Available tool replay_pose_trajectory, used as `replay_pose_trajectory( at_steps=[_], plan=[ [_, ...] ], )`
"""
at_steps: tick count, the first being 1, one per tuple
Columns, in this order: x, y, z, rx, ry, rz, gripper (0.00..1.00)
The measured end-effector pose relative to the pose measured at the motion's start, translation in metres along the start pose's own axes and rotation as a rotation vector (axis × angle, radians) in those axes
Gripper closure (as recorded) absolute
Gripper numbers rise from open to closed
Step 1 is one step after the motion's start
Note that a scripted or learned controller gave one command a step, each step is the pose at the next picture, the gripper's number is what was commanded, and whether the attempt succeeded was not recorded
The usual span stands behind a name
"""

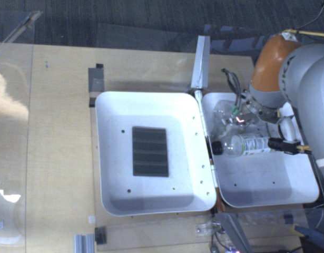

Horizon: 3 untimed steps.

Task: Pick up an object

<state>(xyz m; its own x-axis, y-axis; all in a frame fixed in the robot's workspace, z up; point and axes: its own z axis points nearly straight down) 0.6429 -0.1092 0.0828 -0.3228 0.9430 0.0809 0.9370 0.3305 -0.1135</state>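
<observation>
Camera view: wooden desk [51, 157] carries two shallow white bins side by side. Left bin [111, 115] holds a dark ribbed rectangular pad [149, 151] lying flat near its middle, long side running up-down in the view. Right bin [304, 186] holds a clear plastic bottle [245, 145] lying on its side, dark cap [216, 148] pointing toward the divider between the bins, label band around its body; the bottle sits in the upper-middle part of that bin, close to the left wall. Just above the bottle there is a second clear, crumpled-looking plastic item [224, 114] in the bin's upper left corner, too see-through to name. The grey arm with its orange band [271, 62] comes in from the right and hangs over the upper part of the right bin. The pincer [239, 116] is low, among the clear plastic just above the bottle, cables looping beside it; cannot tell whether it is released or clenched, glare and clear plastic hide the tips. A metal bracket [200, 62] stands upright behind the gap between the bins.
</observation>
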Motion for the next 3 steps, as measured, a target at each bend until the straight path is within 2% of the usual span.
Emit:
replay_pose_trajectory(
  at_steps=[1,2,3],
  plan=[
    [0.0075,0.0031,0.0017,-0.005,-0.018,0.083,0.00],
    [0.0024,0.0019,0.0020,-0.005,-0.003,0.076,0.00],
    [0.0069,0.0028,0.0030,-0.005,-0.019,0.091,0.00]
  ],
)
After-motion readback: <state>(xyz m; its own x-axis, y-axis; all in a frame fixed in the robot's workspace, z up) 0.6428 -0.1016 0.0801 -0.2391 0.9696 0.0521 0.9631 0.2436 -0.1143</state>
